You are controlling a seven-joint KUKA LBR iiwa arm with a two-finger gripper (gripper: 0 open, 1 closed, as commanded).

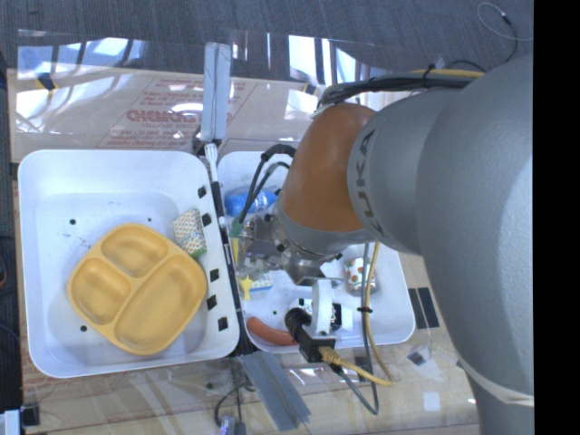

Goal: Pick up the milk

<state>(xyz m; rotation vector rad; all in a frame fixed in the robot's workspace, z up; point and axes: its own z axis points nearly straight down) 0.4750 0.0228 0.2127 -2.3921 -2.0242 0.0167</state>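
Note:
My arm reaches down into the right bin, and its orange band and grey wrist hide most of that bin's floor. The gripper sits low at the bin's left side, close to the divider, with its body seen from above. Around it lie a blue item just behind, a yellow and green piece just in front, and a white item with orange marks to the right. I cannot tell which of these, if any, is the milk.
A reddish sausage lies at the right bin's front edge. The left bin holds a yellow divided plate and a small patterned object near the divider. A grey post stands behind the bins.

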